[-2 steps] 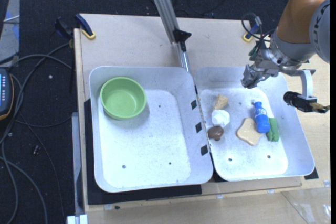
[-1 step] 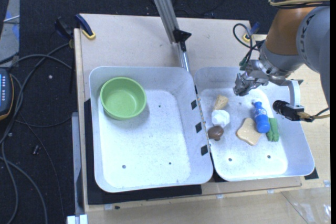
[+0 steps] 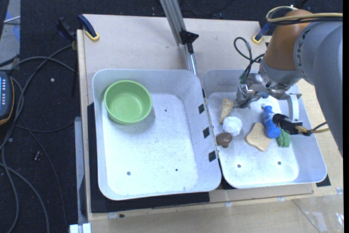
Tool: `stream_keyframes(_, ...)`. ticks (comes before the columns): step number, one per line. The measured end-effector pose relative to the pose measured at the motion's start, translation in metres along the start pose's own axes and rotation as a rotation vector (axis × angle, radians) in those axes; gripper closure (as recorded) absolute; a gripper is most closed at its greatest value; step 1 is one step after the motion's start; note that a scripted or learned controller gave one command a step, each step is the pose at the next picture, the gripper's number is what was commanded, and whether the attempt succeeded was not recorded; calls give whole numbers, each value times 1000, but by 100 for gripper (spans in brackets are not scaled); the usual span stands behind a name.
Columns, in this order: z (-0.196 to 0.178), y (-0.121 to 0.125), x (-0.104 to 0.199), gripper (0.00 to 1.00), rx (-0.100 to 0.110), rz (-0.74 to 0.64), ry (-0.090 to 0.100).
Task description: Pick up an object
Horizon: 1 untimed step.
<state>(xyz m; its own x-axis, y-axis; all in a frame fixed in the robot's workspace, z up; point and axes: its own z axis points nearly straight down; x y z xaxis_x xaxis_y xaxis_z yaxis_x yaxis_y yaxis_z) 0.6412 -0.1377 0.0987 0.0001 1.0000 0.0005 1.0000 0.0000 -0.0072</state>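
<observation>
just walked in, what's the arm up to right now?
The KUKA arm reaches in from the right with its gripper low over the back of the right bin, where the small items sit: a tan wedge, a white ball, a brown lump, a tan slab, a blue toy and a green piece. Nothing is visibly held. The gripper is nearest the tan wedge. A green bowl sits in the left bin.

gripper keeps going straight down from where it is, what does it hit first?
Probably bare floor of the right bin, just right of the tan wedge. The gripper sits above that spot; depth is hard to judge.
</observation>
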Motion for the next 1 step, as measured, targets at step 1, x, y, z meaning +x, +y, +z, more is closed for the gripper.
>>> stream_keyframes(1,-13,2,0,100,-6,-1,-1)
